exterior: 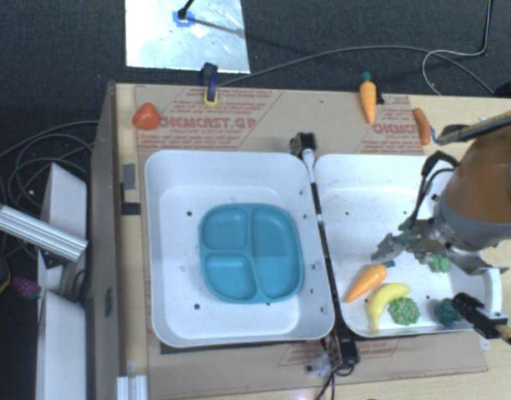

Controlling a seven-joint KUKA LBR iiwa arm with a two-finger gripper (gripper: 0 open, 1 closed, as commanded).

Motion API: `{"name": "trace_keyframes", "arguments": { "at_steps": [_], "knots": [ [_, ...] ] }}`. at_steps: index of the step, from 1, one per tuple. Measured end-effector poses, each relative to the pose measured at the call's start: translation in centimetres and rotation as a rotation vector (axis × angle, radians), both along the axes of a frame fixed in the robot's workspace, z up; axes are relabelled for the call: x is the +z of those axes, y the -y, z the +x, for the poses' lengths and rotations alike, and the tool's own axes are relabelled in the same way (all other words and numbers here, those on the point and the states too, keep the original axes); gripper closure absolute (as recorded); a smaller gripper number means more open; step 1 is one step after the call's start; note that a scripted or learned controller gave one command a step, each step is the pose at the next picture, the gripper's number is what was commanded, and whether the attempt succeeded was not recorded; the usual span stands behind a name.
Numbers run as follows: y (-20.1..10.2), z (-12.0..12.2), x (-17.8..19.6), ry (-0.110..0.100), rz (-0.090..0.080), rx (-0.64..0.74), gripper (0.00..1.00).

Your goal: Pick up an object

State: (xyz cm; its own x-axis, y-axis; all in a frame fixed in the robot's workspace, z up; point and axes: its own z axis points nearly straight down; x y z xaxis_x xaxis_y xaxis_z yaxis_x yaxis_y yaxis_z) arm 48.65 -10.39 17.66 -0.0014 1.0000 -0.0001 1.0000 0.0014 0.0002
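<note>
I've got the hand (394, 246) open and empty, toy carrot (366, 281) just below-left of it, long axis diagonal.

Even overhead light (slightly soft focus)

Two shallow white bins sit side by side: the left bin (167, 223) and the right bin (355, 182). One blue divided plate (251, 252), with four compartments, lies in the left bin. Carrots number three: one (366, 281) in the lower part of the right bin, one (368, 98) on the cardboard at upper centre-right, one (421, 126) further right. There is one banana (383, 299), one green broccoli piece (403, 311), and one orange-red tomato-like item (146, 117) at upper left.
</note>
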Motion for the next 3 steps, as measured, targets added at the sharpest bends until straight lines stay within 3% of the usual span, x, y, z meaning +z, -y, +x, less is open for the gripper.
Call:
{"name": "trace_keyframes", "arguments": {
  "at_steps": [1,2,3],
  "knots": [
    [-1.3,0.0,-7.0,-0.001,0.001,0.000,0.00],
    [-0.2,5.0,1.7,0.004,-0.001,0.002,0.00],
    [-0.8,0.4,-7.7,-0.002,0.001,0.000,0.00]
  ]
}}
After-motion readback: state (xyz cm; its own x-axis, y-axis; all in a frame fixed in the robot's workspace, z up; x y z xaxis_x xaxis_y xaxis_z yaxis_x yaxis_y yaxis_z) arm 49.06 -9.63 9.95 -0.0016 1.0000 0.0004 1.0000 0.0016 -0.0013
